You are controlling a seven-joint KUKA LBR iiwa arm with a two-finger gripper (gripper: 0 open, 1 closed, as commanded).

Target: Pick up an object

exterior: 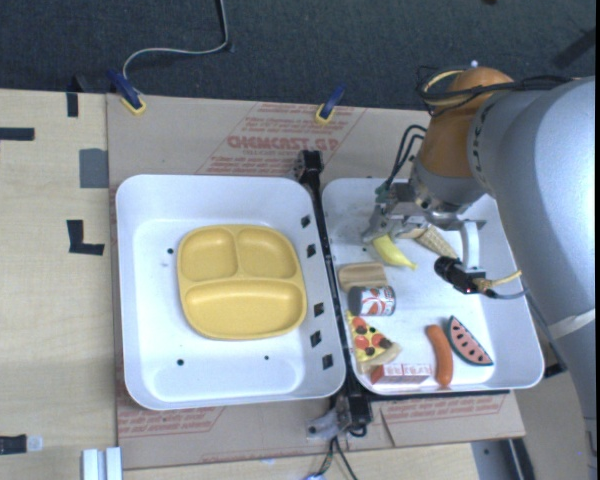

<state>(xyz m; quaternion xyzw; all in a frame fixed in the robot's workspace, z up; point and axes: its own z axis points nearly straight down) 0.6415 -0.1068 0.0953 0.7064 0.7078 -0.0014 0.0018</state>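
My gripper hangs low over the back part of the right bin. Its tip is right at the upper end of a yellow banana, and I cannot tell whether it touches it. A tan cone-shaped piece lies just to the right of the banana, partly under the wrist. The grey arm with its orange band reaches in from the right and hides the bin's back right corner.
The right bin also holds a brown block, a small can, a pizza slice, a hot dog, a watermelon slice and a red-and-white box. A yellow divided plate lies in the left bin.
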